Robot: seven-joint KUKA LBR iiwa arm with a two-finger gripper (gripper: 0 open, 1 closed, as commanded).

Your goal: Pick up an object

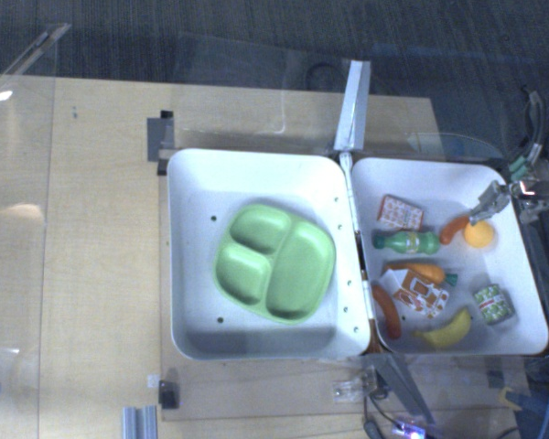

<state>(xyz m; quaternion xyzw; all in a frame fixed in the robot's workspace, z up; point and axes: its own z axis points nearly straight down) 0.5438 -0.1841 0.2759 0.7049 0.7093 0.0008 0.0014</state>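
1. The nearest candidate for picking is the small orange-yellow ball (479,235), lying in the right bin (522,337) toward its far right part, with a short orange carrot-like piece (452,230) touching or just beside it on the left
2. The gripper (488,202) sits just above and slightly right of that ball, reaching in from the right edge; the ball lies down and a touch left from its tip
3. The ball is round, so no long axis matters; it looks smooth and matte
4. Whether the gripper's tips are spread or closed cannot be told, and nothing is seen held
5. Farther out: a green bottle (406,241), a red-and-white packet (400,213), a banana (443,329), a green can (493,305)
6. The left bin (192,337) holds a green divided tray (275,262)
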